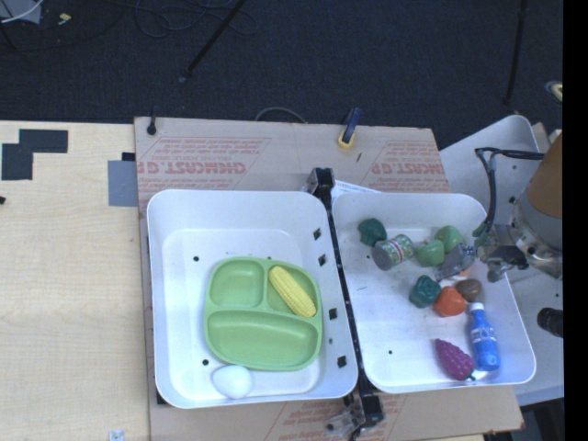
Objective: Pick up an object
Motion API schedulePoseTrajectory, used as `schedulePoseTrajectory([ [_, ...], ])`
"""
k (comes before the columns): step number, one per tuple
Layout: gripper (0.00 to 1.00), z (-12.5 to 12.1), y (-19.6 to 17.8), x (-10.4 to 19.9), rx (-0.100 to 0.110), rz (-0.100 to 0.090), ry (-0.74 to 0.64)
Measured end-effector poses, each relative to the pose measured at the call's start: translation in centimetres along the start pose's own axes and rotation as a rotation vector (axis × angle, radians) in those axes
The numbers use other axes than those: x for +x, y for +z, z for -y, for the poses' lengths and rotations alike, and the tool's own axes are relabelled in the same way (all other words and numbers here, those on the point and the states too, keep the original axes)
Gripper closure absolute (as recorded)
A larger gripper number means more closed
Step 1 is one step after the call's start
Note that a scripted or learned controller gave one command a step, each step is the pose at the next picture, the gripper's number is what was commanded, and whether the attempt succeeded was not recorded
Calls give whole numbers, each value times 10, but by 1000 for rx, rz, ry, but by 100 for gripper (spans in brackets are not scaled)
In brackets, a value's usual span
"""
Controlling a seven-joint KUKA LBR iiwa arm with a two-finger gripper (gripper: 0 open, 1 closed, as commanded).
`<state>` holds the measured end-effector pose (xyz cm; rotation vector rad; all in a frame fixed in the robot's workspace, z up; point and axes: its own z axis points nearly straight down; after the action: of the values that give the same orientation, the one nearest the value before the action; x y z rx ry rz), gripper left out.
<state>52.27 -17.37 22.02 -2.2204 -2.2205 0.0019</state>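
The right bin (386, 356) holds several small toys. Among them are a dark green piece (372, 231), a small can (395, 251), two light green pieces (439, 246), a teal piece (424, 290), an orange ball (449, 301), a brown piece (469, 288), a blue bottle (482, 338) and a purple piece (453, 358). My gripper (491, 257) hangs at the right bin's right side, close to a grey item (456, 263) and the brown piece. I see nothing clearly between its fingers.
The left bin (175, 246) carries a green divided plate (257, 338) with a yellow corn cob (292, 290) in its upper right compartment. A white egg (231, 381) lies in front of the plate. A black divider (333, 274) runs between the bins.
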Motion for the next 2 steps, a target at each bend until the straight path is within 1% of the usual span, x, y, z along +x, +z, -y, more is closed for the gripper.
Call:
schedulePoseTrajectory([
  [1, 0, -9, 49, 2, 3, -1, 0],
  [2, 0, -2, 103, 0, -7, 7, 2],
])
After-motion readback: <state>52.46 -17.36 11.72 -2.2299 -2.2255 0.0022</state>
